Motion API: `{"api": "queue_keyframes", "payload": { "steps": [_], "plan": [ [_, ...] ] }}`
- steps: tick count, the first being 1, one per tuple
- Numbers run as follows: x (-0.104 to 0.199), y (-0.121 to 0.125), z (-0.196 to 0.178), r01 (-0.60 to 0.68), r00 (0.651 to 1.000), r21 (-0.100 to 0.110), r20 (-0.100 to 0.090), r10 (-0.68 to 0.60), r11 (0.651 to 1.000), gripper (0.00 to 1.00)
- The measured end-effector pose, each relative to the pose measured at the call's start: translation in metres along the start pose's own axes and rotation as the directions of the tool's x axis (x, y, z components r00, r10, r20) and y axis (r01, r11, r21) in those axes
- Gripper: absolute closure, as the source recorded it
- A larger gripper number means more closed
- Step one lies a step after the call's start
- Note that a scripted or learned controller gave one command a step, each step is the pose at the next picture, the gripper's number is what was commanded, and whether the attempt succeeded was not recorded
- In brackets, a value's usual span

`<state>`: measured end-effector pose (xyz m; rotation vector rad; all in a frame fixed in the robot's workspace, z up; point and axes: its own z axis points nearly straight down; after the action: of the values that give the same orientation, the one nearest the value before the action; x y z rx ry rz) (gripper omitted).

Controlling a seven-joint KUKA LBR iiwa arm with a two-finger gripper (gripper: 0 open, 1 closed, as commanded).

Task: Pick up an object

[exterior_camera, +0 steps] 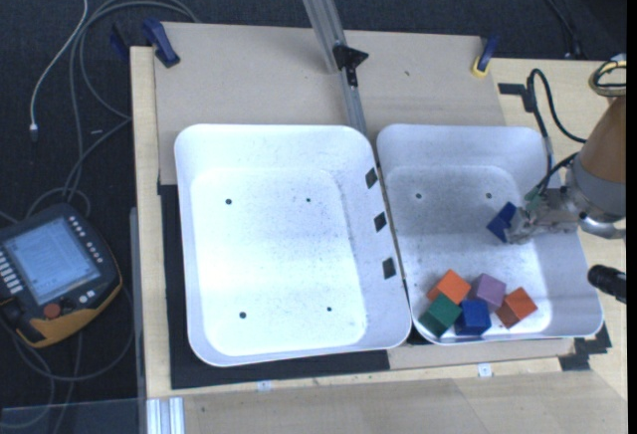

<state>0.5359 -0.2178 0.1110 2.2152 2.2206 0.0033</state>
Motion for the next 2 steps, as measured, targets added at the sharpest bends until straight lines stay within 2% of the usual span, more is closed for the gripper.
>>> {"api": "queue_keyframes", "payload": {
  "steps": [1,2],
  "plan": [
    [0.0705,0.0248,0.0121,0.006,1.000,0.004,-0.006,-0.006,1.000,1.00],
    [0.0651,0.0234,0.0113,-0.001,1.000,0.005,-0.002,0.001,1.000,0.00]
  ]
}}
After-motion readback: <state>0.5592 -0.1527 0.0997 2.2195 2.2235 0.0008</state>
